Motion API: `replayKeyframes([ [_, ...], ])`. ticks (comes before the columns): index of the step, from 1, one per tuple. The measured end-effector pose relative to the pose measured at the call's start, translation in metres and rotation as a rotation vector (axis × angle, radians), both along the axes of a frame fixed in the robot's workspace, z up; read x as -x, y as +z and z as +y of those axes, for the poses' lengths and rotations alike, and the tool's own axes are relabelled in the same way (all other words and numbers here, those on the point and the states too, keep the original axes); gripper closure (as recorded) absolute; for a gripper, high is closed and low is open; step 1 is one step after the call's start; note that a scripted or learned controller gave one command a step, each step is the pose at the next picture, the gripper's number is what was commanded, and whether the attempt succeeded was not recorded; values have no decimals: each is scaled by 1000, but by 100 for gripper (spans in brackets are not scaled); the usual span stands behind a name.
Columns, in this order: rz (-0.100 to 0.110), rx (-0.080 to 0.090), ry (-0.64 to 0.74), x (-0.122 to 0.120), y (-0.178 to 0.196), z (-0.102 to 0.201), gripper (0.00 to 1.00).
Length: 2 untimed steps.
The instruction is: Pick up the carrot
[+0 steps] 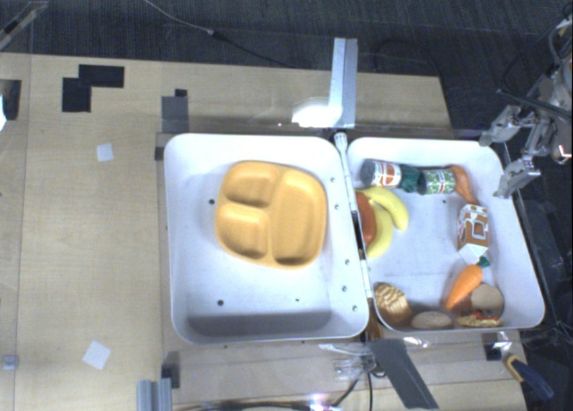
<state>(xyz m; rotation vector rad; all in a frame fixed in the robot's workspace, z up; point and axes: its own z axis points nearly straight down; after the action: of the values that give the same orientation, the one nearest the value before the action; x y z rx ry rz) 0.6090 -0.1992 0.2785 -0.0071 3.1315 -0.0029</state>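
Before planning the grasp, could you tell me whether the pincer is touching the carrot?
Apart. The camera view shows the pincer beyond the right bin's far right corner, while the carrot lies near that bin's front, with white bin floor plainly between them.

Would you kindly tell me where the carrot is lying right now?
The carrot lies in the right bin, near its front right corner, just below the small carton and beside the potato.
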Motion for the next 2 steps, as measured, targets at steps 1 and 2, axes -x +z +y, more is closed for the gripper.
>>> replayKeyframes([
  [1,6,-3,-71,34,-75,-6,0],
  [2,8,-3,-129,102,-156,-6,0],
])
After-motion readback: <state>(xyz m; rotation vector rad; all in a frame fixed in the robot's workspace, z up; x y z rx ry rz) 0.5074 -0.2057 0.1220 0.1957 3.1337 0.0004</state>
